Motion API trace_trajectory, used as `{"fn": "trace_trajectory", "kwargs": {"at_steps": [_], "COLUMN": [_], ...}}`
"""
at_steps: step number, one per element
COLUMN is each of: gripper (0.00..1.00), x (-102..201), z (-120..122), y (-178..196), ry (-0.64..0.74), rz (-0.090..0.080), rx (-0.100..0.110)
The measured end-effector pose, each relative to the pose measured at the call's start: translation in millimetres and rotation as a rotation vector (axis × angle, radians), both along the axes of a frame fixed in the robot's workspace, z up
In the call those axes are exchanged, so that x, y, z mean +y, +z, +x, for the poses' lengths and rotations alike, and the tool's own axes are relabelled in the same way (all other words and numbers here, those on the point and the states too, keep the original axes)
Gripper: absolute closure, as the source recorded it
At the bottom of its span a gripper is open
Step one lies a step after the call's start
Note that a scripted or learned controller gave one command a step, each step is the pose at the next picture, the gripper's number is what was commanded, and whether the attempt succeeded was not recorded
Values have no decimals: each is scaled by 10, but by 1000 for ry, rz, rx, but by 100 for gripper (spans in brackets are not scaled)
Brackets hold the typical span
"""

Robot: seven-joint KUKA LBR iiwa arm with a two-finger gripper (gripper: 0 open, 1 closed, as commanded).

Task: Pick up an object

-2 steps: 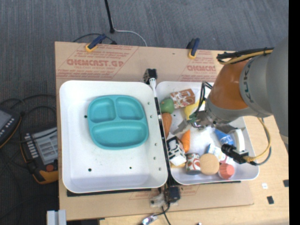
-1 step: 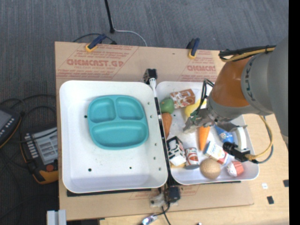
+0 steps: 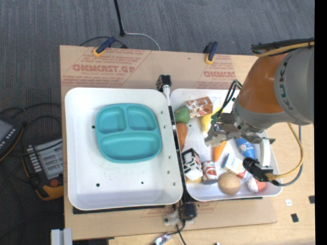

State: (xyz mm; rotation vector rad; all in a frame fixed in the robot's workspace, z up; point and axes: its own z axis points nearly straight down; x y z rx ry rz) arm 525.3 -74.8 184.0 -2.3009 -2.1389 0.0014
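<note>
– Pincer (image 3: 218,131): low over the right bin (image 3: 276,190), at about 3 o'clock in the frame. Wide or narrow, cannot tell from above. Nothing seen held.

– And the likely target?

– Going left to right: left bin (image 3: 76,152) at 9 o'clock, with just a teal plate (image 3: 127,132) inside. Then the crowded right bin. Probably the orange piece (image 3: 219,151), just beside the pincer on its 6 o'clock side, near the bin's middle.

– Which way lying?

– Flat, by the look of it. Long axis slanted from about 1 o'clock to 7 o'clock, with the narrower end seemingly towards 7, though too small to be sure.

– Risks?

– Crowding, mostly. Black-and-white piece (image 3: 190,160) and red-and-white can (image 3: 209,171) close at its 8 and 7 o'clock, tan ball (image 3: 230,182) at 5 o'clock, blue piece (image 3: 246,148) at 3 o'clock. Could easily close along the long axis instead of across it and slip off the taper. Could also nudge a neighbour on the way down, or pinch two things at once. Might come up with nothing if set too far towards 12 o'clock.
</note>
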Motion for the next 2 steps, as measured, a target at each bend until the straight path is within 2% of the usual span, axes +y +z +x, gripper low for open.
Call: {"fn": "trace_trajectory", "kwargs": {"at_steps": [1,2], "gripper": [0,0], "x": [-1,-329], "z": [-1,103], "y": [0,-735], "ry": [-1,67], "rz": [0,0], "rx": [1,2]}}
